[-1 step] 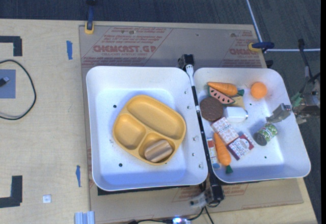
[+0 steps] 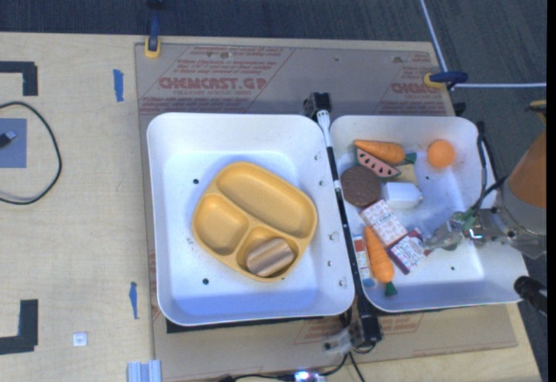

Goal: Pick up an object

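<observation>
Objects for picking lay in the right bin (image 2: 486,280): you had two carrots, one (image 2: 380,149) at the top and one (image 2: 378,257) at the bottom left, one orange ball (image 2: 441,154), one watermelon slice (image 2: 379,165), one brown disc (image 2: 360,186), one white block (image 2: 401,194) and two packets (image 2: 393,234). The left bin (image 2: 174,198) held one yellow tray (image 2: 254,220) with one bread roll (image 2: 270,256) in its lower compartment. The gripper (image 2: 445,234) sat low in the right bin, just beside the packets; you could not tell how its grip stood, nor whether it touched anything.
</observation>
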### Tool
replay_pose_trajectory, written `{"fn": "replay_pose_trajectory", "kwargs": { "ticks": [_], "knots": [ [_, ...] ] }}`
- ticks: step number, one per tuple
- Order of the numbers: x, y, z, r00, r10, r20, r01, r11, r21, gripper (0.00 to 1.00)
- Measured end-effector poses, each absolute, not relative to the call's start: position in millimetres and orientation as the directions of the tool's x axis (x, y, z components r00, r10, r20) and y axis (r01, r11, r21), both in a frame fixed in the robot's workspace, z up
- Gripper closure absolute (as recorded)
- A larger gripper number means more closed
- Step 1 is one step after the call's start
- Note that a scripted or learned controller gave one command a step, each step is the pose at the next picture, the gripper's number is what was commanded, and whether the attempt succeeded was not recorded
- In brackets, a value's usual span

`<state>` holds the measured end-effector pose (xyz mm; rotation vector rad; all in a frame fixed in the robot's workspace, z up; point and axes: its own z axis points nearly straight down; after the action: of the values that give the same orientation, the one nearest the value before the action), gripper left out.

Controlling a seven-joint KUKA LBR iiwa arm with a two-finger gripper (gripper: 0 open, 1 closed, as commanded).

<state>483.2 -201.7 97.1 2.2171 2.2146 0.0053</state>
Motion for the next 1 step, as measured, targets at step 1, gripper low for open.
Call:
{"fn": "replay_pose_trajectory", "kwargs": {
  "ticks": [1],
  "knots": [
    [482.9, -147.4, 89.1, 0.001, 1.000, -0.004, 1.000, -0.001, 0.012, 0.00]
  ]
}}
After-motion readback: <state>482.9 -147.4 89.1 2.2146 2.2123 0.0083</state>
